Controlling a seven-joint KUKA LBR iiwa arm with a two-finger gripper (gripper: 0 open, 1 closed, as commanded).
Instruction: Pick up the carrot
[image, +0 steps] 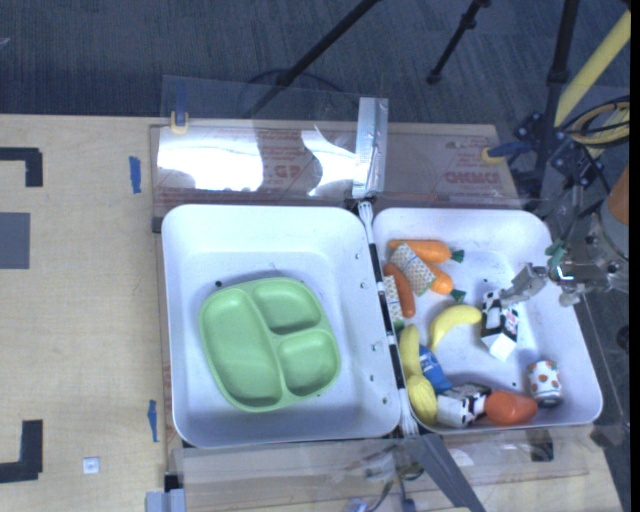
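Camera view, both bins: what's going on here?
A grey arm reaches in from the right, its pincer low over the right bin, which holds toy food. The carrot lies near that bin's far left corner, apart from the pincer. A green divided plate sits in the left bin.

Bright, even overhead light; strong white glare on the clear panel (262, 160) at the desk's (80, 300) far edge; shadows soft, focus slightly soft throughout.

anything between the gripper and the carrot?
Nothing visible. The gripper sits by the right bin's right rim; the carrot lies at the bin's far left, with bare floor between. A waffle touches its near side.
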